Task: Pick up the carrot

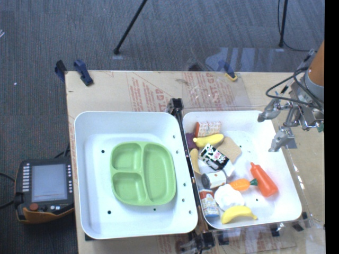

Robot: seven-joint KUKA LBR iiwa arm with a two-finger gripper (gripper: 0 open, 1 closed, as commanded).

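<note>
The gripper [282,127] hangs above the right bin's [275,208] far-right corner, its 2 fingers spread wide around nothing. The carrot [241,184] lies near the bin's middle, between a white can [213,180] and an orange bottle [264,179], well apart from the gripper.

You find the carrot [240,184] hemmed between the ketchup bottle [264,179] and white can [213,180]; the bare bin floor [254,142] behind it is open.
</note>
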